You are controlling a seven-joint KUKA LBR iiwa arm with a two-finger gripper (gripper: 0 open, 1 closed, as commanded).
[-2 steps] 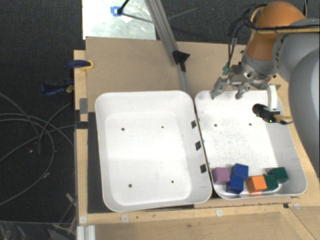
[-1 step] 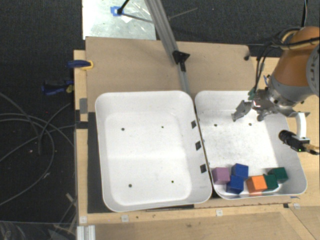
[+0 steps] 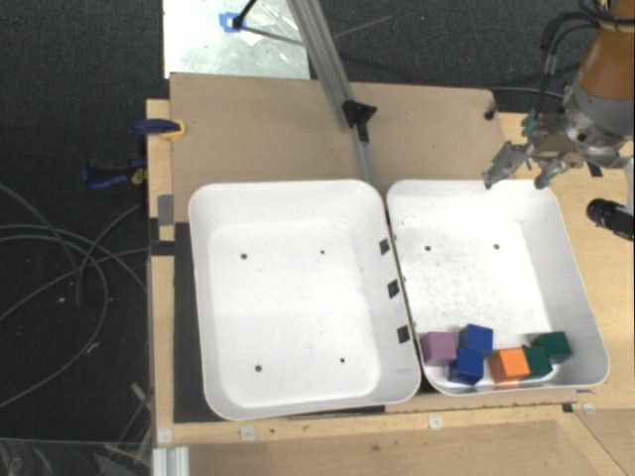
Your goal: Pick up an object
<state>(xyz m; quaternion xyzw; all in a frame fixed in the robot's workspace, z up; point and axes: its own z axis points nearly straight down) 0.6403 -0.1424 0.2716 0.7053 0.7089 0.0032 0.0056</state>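
- Looking down on my desk [image 3: 298,127], I see two blue clamps [image 3: 149,127] on its left edge.
- The left bin [image 3: 298,296] sits beside them.
- The right bin [image 3: 496,256] touches it; its near corner holds a tight cluster: a purple block [image 3: 439,346], two blue blocks [image 3: 475,339], an orange block [image 3: 512,363], and green blocks [image 3: 551,346].
- My end effector [image 3: 523,170] hangs over the right bin's far rim, well apart from the blocks, fingers spread with nothing between them.
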